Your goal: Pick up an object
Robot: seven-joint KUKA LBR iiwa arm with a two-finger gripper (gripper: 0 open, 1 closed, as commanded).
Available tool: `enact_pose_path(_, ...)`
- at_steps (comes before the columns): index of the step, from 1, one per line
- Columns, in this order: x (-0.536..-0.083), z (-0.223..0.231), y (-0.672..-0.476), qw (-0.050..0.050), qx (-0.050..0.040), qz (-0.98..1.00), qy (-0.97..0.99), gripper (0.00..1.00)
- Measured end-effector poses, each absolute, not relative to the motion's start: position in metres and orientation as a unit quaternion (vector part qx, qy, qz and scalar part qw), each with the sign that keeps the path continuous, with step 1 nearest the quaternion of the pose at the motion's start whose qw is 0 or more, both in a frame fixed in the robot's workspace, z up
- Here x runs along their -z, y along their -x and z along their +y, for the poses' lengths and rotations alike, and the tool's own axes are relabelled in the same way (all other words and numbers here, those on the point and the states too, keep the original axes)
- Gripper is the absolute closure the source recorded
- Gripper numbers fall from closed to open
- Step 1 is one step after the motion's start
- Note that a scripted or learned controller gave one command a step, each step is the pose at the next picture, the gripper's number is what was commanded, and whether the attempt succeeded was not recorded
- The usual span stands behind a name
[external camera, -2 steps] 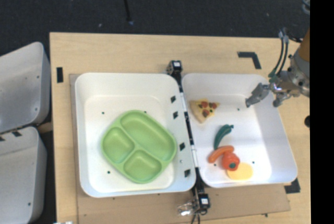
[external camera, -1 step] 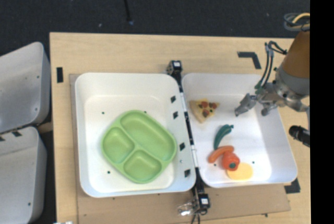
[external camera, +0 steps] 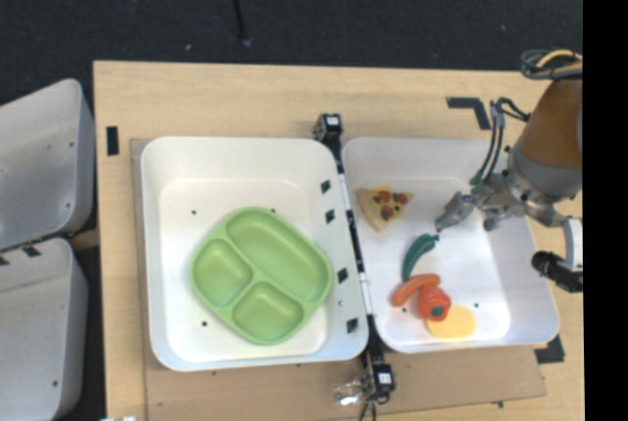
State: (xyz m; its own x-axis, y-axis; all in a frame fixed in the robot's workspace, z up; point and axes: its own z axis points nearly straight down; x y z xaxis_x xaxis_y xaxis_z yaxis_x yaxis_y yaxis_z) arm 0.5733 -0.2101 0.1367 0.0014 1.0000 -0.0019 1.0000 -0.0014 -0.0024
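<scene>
- Progress: nothing picked yet, as far as you can see. All toys lie on the floor of the right bin (external camera: pixel 510 164); none lifted.
- Gripper (external camera: pixel 469 209): over the right bin's upper-right part, arm (external camera: pixel 551 130) coming in from the right edge. Can't tell if it's released or clenched, too small and blurred. Nothing visible in it, so don't log a grasp.
- Candidate objs, all right bin:
  - pizza slice (external camera: pixel 384 207): upper left of the bin, left of the gripper, apart from it.
  - green pepper (external camera: pixel 420 252): mid bin, just below-left of the gripper; nearest obj to it, my guess for the target.
  - carrot (external camera: pixel 415 289): lower mid, just below the pepper.
  - red tomato (external camera: pixel 436 303): touching or just beside the carrot, partly on the yellow piece (external camera: pixel 454 324).
- Left bin (external camera: pixel 157 213): green tray (external camera: pixel 259 274) w/ three compartments, sits in the middle, nothing in it. Well apart from the gripper.
- Left to do (judgement): descend onto an obj, close, lift clear of the bin floor. So basically the whole pick remains; you're at approach/hover stage.
- Risk: carrot, tomato & yellow piece are bunched, so a grab there may catch two or slip. Pepper & pizza lie more on their own.
</scene>
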Motion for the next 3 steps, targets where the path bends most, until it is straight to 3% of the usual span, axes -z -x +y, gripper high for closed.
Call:
enact_pose_path(1,-0.151,-0.211,-0.575,-0.003,0.0005,-0.706,0.708,1.0)
enact_pose_path(3,-0.254,-0.22,-0.584,-0.003,0.0012,-0.708,0.706,1.0)
